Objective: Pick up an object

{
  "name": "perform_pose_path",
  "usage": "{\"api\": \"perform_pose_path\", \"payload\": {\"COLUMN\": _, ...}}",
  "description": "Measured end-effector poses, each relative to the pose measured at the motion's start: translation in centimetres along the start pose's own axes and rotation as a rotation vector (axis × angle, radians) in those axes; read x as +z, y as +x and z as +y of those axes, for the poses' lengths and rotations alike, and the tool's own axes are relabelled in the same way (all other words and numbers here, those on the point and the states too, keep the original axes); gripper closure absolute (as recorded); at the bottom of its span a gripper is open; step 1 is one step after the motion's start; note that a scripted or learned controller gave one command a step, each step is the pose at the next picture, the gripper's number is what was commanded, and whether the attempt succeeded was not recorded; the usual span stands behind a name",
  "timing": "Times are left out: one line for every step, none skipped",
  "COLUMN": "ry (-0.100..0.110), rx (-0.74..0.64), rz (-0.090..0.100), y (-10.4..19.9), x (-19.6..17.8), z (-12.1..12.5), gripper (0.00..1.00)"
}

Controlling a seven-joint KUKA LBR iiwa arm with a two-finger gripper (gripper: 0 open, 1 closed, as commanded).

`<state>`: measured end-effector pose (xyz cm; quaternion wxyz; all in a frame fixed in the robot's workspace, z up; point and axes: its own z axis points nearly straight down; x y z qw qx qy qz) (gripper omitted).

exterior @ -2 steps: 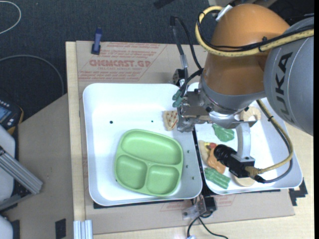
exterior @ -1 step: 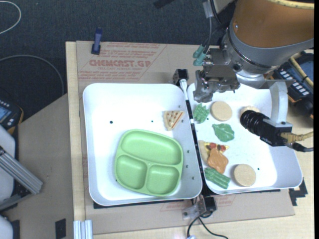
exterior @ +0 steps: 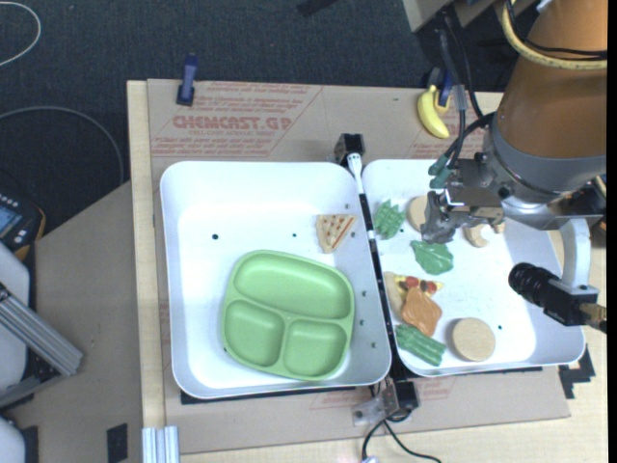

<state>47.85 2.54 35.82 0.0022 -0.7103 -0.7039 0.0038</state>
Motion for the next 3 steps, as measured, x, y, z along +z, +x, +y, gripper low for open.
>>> {"api": "perform_pose_path", "payload": {"ry": 0.001, "rx": -0.006, "rz": 0.001, "y": -0.6, "x": 12.0, "z": 6.0, "gripper": 1.00}}
{"api": "perform_pose_path", "payload": {"ry": -0.011, "rx": -0.013, "rz": 0.003, "y": 4.3, "x": 8.0, "z": 4.0, "gripper": 1.00}}
{"api": "perform_pose_path", "payload": {"ry": -0.011, "rx": -0.013, "rz": 0.004, "y": 7.5, "x": 3.4, "z": -0.1, "gripper": 1.00}}
